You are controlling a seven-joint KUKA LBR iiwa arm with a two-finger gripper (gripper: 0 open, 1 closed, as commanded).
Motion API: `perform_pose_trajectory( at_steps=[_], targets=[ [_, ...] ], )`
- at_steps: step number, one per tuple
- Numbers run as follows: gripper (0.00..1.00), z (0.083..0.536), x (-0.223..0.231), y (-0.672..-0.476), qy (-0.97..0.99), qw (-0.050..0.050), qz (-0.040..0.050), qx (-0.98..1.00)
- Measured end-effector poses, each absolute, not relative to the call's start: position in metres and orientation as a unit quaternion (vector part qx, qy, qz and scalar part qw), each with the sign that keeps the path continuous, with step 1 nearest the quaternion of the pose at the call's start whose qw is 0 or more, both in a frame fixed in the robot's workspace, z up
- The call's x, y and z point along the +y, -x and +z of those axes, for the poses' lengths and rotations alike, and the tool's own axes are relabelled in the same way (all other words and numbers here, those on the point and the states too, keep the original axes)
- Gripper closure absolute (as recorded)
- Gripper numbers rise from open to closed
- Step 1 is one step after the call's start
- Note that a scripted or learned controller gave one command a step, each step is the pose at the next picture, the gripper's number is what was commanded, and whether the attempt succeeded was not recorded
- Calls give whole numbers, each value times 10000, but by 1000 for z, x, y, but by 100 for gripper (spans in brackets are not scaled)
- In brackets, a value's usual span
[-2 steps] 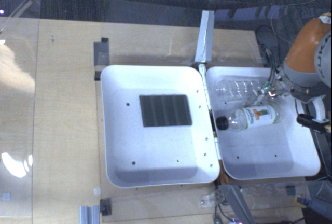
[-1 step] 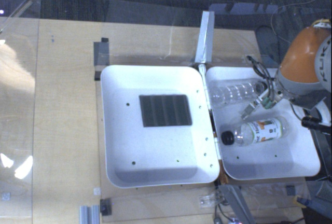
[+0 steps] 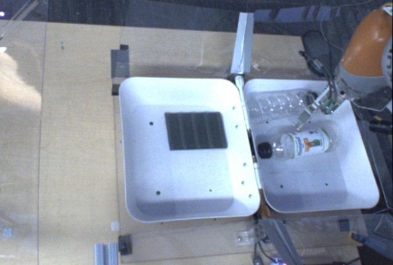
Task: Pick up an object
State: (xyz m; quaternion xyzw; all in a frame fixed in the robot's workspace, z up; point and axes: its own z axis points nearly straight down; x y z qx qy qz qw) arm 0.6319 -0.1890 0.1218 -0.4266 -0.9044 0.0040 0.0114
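Arm: grey KUKA arm with orange band enters from the right; gripper (image 3: 316,107) sits over the rear part of the right bin (image 3: 362,193).
Hand state: released; the fingers stand apart with nothing between them.
Task object: small clear bottle (image 3: 295,145) with black cap, lying on its side near the middle of the right bin, cap toward the divider between the bins.
Position relative to gripper: bottle lies just in front of and below the fingertips, apart from them.
Second object: clear ribbed plastic bottle (image 3: 279,104) lying along the rear wall of the right bin, just beside the gripper; hard to make out against the white.
Left bin (image 3: 141,196): carries a dark ribbed rectangular pad (image 3: 195,130) near its centre.
Handling, judged: small bottle looks light and rigid; smooth round wall is likely slippery and free to roll.
Grasp point, judged: across the labelled body, jaws square to its long axis; the cap end is narrower and less secure.
Label: white wrap with an orange-and-green mark on the small bottle.
Legibility: print too small to read; no brand determinable.
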Motion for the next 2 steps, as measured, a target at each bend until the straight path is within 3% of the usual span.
perform_pose_trajectory(
  at_steps=[1,2],
  targets=[
    [0,90,-192,-597,4001,-67,-17,-9164],
    [0,87,-191,-632,4183,173,146,-9080]
  ],
)
